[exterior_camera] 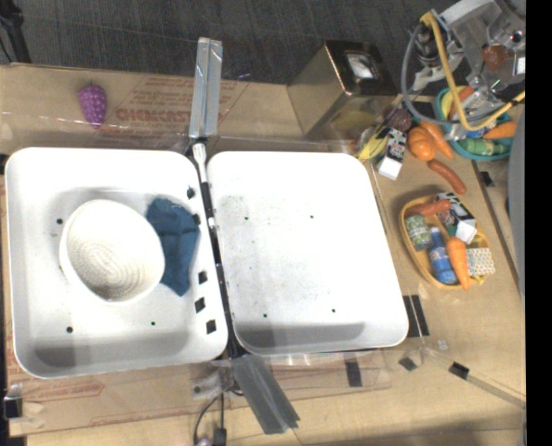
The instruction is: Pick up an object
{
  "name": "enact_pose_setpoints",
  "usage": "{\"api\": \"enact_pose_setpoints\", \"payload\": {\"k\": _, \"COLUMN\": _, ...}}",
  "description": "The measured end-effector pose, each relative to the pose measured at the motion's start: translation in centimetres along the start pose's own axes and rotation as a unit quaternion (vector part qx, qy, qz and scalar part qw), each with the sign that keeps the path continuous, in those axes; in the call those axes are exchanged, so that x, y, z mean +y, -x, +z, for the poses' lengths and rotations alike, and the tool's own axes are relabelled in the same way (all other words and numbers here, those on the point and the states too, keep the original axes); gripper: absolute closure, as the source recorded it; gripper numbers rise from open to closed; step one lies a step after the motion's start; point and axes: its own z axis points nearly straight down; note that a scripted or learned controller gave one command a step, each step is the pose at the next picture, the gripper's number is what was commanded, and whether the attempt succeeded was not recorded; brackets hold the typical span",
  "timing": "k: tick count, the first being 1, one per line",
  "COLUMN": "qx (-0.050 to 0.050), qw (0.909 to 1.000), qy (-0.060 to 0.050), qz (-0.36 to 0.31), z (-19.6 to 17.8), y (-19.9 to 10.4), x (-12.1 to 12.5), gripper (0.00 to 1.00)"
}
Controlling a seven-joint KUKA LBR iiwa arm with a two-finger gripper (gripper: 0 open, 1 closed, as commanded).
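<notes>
White woven bowl-like object [113,249] in left bin [34,342], centre-left. Blue cloth [175,242] touching its right side, near divider. Right bin [304,249] alongside. Purple object [93,103] on cardboard above left bin. Yellow basket [411,240] of toy food right of bins. Arm hardware [476,26] top right; gripper state cannot be determined.

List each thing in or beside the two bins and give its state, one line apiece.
white hat: crown up, in the left bin
blue cloth: crumpled, touching the hat's right side
right bin: level, beside the left bin
purple toy: lying outside the bins
yellow basket: holding small items
</notes>
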Motion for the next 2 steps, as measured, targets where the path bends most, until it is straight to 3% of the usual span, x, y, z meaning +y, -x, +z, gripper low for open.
{"api": "enact_pose_setpoints", "payload": {"k": 1, "qx": -0.003, "qw": 1.0, "qy": -0.002, "qz": -0.006, "z": -0.8, "y": -0.2, "x": -0.4, "gripper": 1.0}}
{"api": "enact_pose_setpoints", "payload": {"k": 2, "qx": 0.0, "qw": 1.0, "qy": 0.001, "qz": 0.009, "z": 0.0, "y": -0.9, "x": -8.3, "gripper": 1.0}}
